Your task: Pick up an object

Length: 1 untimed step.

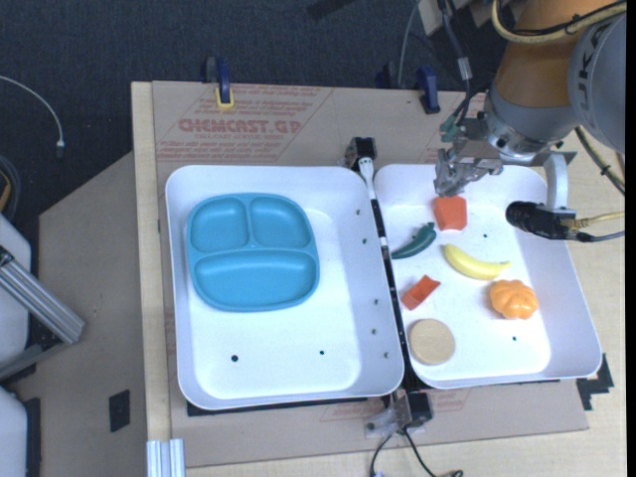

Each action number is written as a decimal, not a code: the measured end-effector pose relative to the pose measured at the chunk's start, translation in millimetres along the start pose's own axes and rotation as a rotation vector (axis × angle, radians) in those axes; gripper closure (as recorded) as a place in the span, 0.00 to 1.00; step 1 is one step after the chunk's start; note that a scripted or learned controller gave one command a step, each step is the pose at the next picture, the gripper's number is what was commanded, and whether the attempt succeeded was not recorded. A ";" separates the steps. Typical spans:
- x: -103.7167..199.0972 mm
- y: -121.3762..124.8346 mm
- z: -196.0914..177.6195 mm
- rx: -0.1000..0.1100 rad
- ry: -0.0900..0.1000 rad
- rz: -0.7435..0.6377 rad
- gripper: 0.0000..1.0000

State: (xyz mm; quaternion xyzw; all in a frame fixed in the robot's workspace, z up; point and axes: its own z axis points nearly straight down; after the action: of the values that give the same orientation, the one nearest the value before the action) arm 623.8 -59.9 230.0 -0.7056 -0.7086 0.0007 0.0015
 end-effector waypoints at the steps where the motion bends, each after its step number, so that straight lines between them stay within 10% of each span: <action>1: 50.9 13.8 -3.8 -0.007 -0.002 0.000 1.00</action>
State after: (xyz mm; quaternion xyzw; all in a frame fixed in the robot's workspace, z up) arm 637.4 -8.9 233.8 -0.7057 -0.7085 -0.0010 -0.0014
